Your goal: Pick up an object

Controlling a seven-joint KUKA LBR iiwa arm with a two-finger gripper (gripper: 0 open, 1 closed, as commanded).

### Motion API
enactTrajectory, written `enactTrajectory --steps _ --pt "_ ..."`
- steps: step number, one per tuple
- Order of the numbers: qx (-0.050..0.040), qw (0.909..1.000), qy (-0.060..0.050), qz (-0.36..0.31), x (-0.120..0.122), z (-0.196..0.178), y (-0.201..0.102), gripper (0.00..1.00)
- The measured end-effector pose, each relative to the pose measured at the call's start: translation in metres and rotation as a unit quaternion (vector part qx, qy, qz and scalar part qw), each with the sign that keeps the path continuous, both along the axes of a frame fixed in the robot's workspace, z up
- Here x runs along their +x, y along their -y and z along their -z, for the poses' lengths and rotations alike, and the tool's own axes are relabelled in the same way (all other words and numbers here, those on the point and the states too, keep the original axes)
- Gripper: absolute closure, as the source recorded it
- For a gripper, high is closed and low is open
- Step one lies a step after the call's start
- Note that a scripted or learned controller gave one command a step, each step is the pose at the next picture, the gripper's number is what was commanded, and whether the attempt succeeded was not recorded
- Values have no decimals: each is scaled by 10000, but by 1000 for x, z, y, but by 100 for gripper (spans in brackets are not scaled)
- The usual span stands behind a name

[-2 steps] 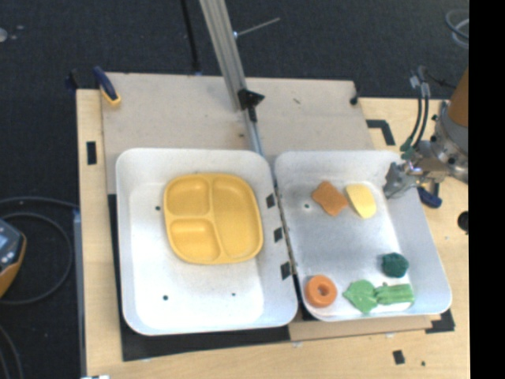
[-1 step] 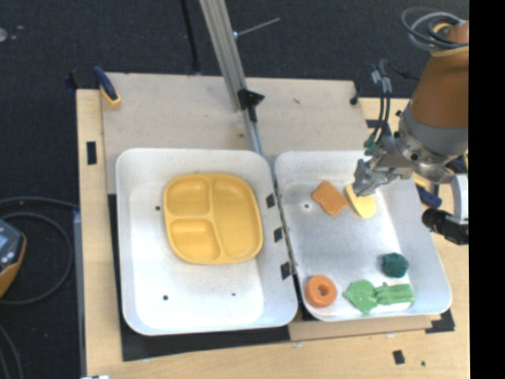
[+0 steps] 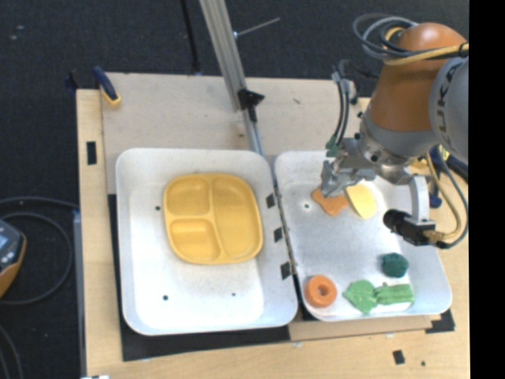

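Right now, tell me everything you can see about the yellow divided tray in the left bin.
The yellow divided tray looks like smooth molded plastic, a rounded rectangle with three compartments: one long section along one side and two smaller ones beside it. It lies flat and right side up, turned slightly askew, near the middle of the left bin, resting on the bin's white floor. Nothing sits in its compartments, and nothing else touches it.

Probably a lab: bench (image 3: 173, 109), white bins (image 3: 134, 290).
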State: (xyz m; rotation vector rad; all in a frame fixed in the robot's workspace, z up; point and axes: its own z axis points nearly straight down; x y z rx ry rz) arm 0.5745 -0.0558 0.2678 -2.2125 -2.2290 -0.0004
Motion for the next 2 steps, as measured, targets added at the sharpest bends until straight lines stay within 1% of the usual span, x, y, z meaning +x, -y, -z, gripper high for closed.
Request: enactTrajectory --steps 1,2 --pt "1 10000 9 -2 1 -3 -51 100" --pt "-1 10000 -4 1 -2 16 -104 100"
